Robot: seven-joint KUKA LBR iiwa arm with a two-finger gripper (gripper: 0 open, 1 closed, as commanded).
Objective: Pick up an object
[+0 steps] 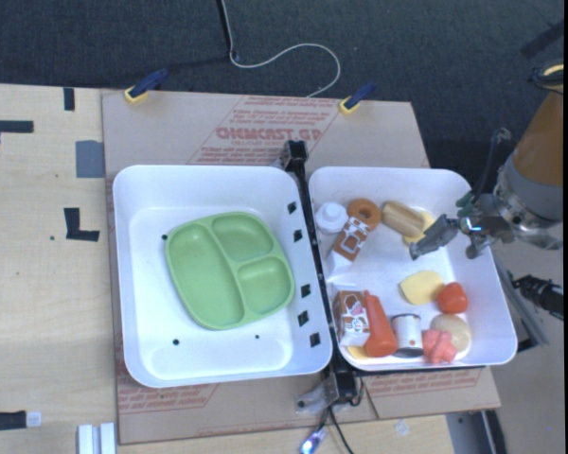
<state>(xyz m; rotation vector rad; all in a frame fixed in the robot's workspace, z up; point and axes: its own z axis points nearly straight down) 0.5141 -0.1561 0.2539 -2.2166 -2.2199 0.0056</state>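
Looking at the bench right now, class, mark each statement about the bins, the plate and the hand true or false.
1. The green plate lies in the left bin. True.
2. The hand holds the tomato. False: it hangs open above the right bin, with nothing between its fingers.
3. The doughnut lies in the right bin. True.
4. The plate has one undivided well. False: it has three compartments.
5. The right bin holds one item. False: it holds many.

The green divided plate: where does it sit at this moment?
In the camera view, the green divided plate lies in the left bin, turned at a slant, across the central divider from the toy food in the right bin.
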